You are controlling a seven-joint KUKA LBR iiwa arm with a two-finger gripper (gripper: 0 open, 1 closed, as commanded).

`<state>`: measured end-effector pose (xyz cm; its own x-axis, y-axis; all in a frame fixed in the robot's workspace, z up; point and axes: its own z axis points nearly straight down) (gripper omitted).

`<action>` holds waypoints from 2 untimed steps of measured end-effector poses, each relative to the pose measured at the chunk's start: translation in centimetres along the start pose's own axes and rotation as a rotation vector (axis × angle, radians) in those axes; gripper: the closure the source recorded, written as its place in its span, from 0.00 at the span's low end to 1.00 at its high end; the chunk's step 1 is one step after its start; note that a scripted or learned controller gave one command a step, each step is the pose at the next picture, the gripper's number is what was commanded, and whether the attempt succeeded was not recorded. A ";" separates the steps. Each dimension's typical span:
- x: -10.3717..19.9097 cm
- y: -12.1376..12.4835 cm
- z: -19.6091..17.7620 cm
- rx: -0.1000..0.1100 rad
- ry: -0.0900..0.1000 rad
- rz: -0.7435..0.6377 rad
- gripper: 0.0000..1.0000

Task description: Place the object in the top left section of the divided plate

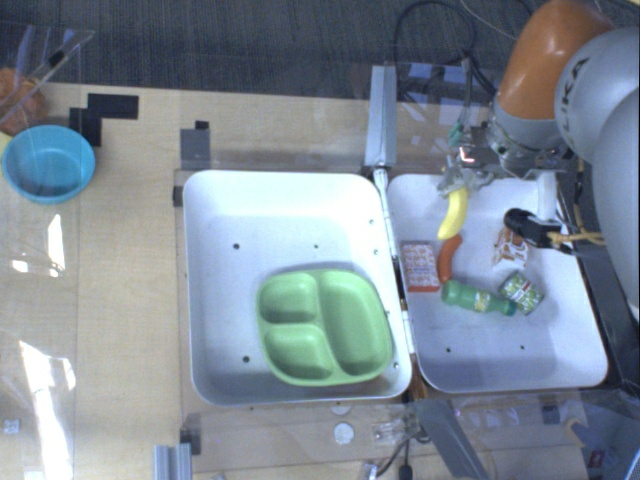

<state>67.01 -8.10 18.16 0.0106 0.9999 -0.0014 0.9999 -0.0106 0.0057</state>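
A green divided plate [352, 326] lies in the left bin [240, 218], toward its front right; its top left section [288, 301] holds nothing. A yellow banana [455, 214] lies in the right bin [520, 358] near the back left. My gripper [467, 175] hangs right over the banana's upper end, touching or nearly touching it. I cannot make out whether the banana is gripped.
The right bin also holds an orange sausage-shaped piece [445, 258], a red and white packet [419, 266], a green bottle [480, 298], a green can [521, 291] and a white wrapper [512, 248]. A blue bowl [48, 162] stands on the bench at far left.
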 end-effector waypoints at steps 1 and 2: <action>11.8 -0.2 -0.4 0.002 0.003 -0.086 1.00; 15.3 -0.3 -3.5 -0.001 0.003 -0.430 1.00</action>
<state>66.81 7.17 21.68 -0.4076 0.9131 -0.0014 0.9131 0.4076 0.0065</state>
